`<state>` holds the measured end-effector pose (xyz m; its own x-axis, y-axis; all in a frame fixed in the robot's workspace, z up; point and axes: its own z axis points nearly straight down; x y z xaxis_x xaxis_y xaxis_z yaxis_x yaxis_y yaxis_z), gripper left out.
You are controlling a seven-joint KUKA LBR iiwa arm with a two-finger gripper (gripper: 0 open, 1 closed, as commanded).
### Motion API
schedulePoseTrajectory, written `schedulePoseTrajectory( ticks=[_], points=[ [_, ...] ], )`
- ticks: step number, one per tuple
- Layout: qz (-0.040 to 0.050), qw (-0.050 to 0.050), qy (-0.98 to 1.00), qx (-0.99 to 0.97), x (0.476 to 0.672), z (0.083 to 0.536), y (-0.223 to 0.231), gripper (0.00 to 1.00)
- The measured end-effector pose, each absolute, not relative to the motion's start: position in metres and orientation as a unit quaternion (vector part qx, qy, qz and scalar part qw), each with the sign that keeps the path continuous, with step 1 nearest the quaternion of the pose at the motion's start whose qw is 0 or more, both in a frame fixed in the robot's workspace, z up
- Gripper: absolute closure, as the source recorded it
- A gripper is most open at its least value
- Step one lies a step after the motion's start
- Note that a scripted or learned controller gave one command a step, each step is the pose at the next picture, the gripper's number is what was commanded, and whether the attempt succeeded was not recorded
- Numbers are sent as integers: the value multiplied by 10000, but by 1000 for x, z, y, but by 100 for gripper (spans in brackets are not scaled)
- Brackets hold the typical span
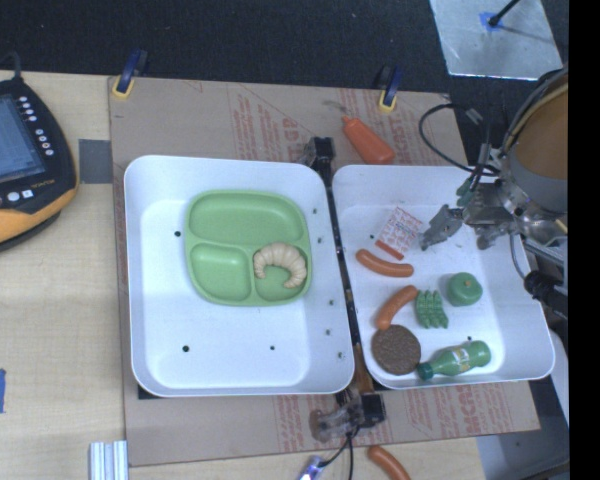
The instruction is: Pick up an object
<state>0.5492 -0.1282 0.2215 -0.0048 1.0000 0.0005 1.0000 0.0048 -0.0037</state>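
Observation:
My gripper (438,232) hangs over the upper right part of the right bin (520,363), open, with nothing between its fingers. Just left of it a red and white packet (398,230) lies on the bin floor. Below are two orange sausages (384,262) (396,306), a ridged green piece (431,309), a round green fruit (464,289), a brown patty (395,348) and a green bottle (454,360) on its side. In the left bin (160,348), a green divided plate (230,238) bears a croissant (281,264).
An orange carrot (368,140) lies on the cardboard behind the bins, and another sausage (390,460) lies in front. A teach pendant (20,163) rests at the far left. Clamps (130,71) hold the cardboard's back edge.

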Motion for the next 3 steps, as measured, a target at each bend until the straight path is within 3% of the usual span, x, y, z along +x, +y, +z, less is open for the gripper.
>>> schedulePoseTrajectory(
  ticks=[1, 2, 3],
  points=[
    [21, 16, -7089, -7053, 545, 91, -148, 0],
    [10, 11, -7088, -7054, 615, 92, -127, 0],
    [34, 38, -7086, -7056, 637, 91, -95, 0]
  ],
)
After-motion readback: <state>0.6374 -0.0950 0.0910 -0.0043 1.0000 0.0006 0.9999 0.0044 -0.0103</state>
